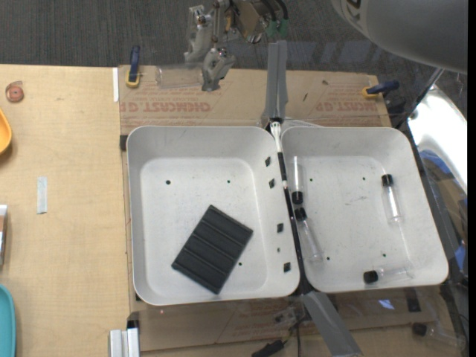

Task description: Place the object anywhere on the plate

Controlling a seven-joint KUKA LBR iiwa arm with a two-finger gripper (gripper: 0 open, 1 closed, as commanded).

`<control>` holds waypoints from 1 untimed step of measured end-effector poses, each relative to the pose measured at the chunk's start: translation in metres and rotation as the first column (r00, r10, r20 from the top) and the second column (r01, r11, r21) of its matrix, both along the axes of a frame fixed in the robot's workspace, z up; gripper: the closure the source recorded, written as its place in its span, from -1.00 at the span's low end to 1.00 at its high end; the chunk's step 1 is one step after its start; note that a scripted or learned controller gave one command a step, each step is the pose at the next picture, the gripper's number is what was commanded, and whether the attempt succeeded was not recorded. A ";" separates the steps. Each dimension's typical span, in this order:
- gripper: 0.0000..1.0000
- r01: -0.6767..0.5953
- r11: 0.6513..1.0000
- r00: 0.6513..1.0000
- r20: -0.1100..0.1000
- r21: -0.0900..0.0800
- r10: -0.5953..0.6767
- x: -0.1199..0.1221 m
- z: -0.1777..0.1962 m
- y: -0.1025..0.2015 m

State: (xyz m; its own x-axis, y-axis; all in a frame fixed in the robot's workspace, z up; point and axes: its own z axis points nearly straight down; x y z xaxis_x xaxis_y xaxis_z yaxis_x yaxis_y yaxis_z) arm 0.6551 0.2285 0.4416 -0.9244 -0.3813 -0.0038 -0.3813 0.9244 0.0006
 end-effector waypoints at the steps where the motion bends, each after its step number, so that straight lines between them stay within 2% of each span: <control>1: 1.00 0.005 1.000 1.000 0.003 0.002 -0.005 0.002 0.009 -0.001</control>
State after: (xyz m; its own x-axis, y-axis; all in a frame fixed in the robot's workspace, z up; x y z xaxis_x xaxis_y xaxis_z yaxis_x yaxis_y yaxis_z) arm 0.6569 0.2274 0.4503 -0.9263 -0.3767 -0.0075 -0.3767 0.9263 0.0017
